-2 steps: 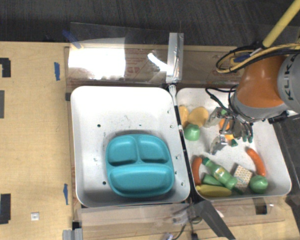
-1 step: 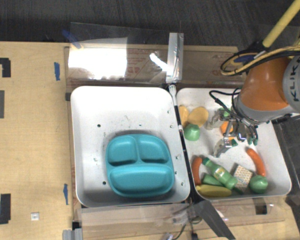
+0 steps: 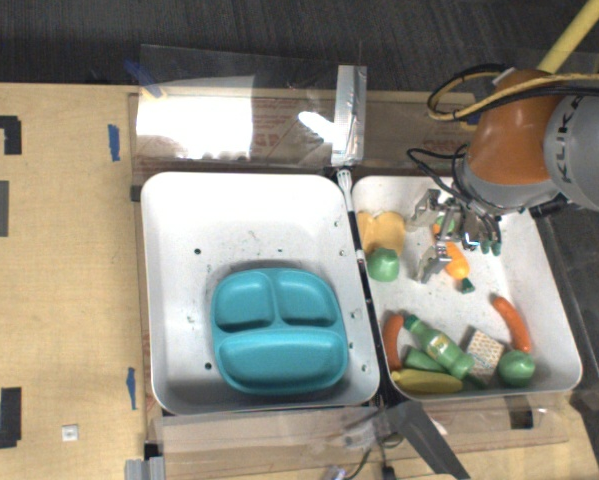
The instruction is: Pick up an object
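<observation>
The gripper (image 3: 447, 243) hung low in the upper part of the right bin (image 3: 557, 318), right of centre frame; whether its fingers were apart or together could not be determined. A small orange carrot (image 3: 458, 263) lay touching or just beneath the fingertips. A teal divided tray (image 3: 277, 329) occupied the left bin (image 3: 179, 228).

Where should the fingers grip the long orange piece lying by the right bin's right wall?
Across the middle of the long orange piece, coming straight down from above. It lies flat and slanted, apart from the other toys, so the fingers could close across its narrow width, turned square to its long axis.
</observation>
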### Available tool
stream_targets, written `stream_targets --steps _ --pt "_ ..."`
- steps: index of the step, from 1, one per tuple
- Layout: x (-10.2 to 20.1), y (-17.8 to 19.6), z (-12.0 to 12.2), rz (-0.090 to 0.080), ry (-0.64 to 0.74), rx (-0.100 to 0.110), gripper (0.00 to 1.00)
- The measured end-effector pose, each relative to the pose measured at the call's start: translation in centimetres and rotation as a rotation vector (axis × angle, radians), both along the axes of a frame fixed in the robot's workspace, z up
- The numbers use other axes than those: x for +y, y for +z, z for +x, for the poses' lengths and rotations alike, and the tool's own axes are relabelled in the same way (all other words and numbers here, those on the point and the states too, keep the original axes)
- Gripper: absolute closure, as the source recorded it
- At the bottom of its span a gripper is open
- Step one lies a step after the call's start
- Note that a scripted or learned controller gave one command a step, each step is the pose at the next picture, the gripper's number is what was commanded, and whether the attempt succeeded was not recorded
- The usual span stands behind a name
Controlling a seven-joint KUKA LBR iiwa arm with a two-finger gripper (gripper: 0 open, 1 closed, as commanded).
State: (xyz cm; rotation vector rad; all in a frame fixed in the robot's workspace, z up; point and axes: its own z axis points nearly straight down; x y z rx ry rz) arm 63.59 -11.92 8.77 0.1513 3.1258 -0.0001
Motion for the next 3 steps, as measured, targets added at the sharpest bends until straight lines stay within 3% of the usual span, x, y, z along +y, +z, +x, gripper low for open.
stream_targets --steps 1,2,3 --pt "0.1 1.2 0.3 -0.002 0.002 -0.01 1.0" --pt "0.1 1.1 0.3 -0.002 0.002 -0.008 0.0" --pt "-0.2 0.0 -2.4 0.0 0.047 0.001 0.0"
